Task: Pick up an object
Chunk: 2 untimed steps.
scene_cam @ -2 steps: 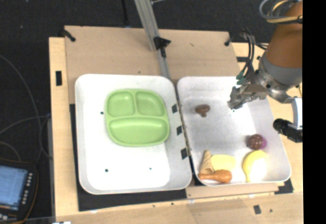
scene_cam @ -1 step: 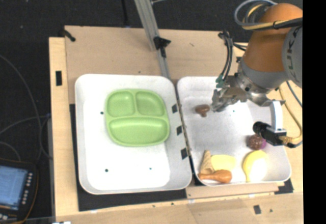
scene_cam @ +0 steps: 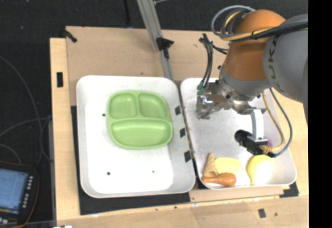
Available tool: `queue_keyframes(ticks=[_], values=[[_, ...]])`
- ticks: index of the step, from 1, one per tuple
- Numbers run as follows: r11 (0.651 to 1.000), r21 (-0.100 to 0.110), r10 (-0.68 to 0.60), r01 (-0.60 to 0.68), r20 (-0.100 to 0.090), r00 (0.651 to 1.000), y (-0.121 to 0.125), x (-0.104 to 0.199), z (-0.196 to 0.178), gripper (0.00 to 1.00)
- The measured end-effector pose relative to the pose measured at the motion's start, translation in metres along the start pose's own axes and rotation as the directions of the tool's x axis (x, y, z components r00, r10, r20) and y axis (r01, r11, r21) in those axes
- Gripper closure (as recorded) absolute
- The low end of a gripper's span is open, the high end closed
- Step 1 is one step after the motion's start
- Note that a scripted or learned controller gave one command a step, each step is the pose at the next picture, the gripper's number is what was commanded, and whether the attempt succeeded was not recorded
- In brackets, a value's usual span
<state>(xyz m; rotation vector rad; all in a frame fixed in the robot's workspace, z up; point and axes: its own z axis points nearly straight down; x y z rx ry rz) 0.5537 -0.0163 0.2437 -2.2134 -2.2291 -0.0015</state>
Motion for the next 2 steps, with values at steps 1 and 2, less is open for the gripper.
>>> queue_keyframes(ticks=[1, 2], values=[[1.0, 0.0, 0.0, 0.0, 0.0, 1.0, -0.003, 0.05, 0.011, 1.0], [1.0, -0.002, -0.002, 0.002, -0.002, 1.0, -0.011, 0.104, -0.002, 1.0]])
